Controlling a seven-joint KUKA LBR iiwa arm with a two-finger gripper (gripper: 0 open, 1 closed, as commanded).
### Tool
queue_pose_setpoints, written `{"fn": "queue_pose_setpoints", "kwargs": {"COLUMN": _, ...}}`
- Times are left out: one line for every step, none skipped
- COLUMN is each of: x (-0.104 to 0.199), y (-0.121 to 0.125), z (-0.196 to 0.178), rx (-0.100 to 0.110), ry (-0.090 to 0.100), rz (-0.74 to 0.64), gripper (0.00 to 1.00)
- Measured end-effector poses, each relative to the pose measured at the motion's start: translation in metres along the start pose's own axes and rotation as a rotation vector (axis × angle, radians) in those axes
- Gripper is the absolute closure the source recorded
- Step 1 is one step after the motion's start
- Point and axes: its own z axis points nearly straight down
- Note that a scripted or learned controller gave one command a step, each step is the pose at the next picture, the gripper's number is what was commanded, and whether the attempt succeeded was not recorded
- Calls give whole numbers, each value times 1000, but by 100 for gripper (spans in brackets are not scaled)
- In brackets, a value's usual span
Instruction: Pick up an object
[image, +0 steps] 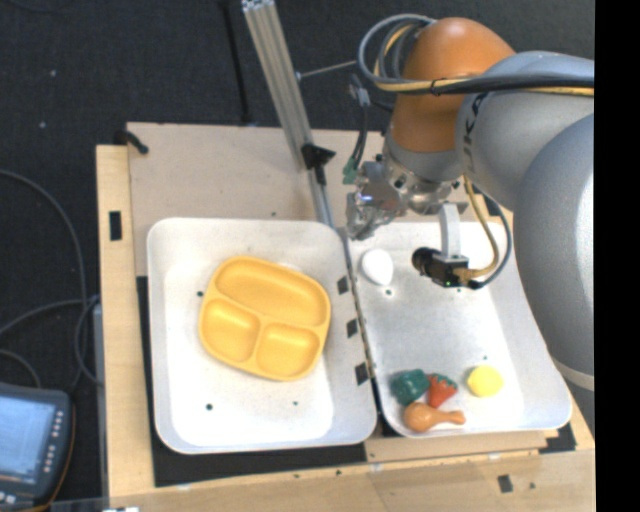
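My gripper (368, 213) hangs over the far left corner of the right bin (520, 330), below the orange wrist band. A small white egg-shaped object (377, 267) lies just below it on the bin floor, apart from the gripper. Near the bin's front edge lie a green piece (408, 385), a small red-orange piece (441, 388), an orange drumstick-shaped toy (434, 418) and a yellow ball-like object (485, 381). I see nothing held.
The left bin (175, 400) holds a yellow three-compartment plate (264, 317). A slanted aluminium rail (290, 110) runs down to the divider between the bins. A black cable clip (440, 266) hangs beside the wrist.
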Motion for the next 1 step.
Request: {"fn": "queue_pose_setpoints", "kwargs": {"x": 58, "y": -9, "z": -2, "rx": 0, "ry": 1, "rz": -2, "gripper": 100}}
